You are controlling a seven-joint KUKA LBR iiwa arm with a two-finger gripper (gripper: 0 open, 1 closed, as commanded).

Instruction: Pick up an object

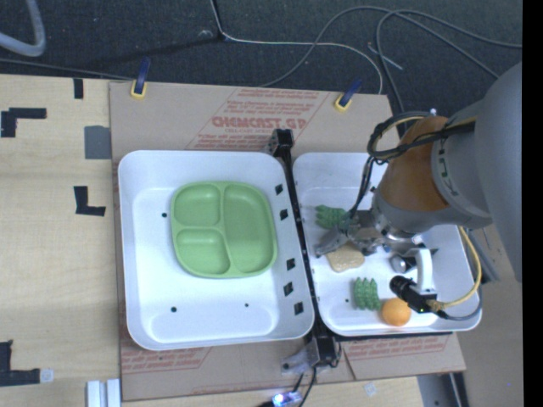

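Observation:
In the right bin lie a dark green leafy toy, a beige lump, a green ridged piece and a small orange ball. My gripper is low in this bin, between the leafy toy and the beige lump, close to both. The arm's wrist covers the bin's middle and right side. I see nothing lifted off the bin floor.
The left bin holds a light green divided plate. A black divider runs between the two bins. Cables hang around the wrist, and a yellow cable loops near the right bin's front right corner.

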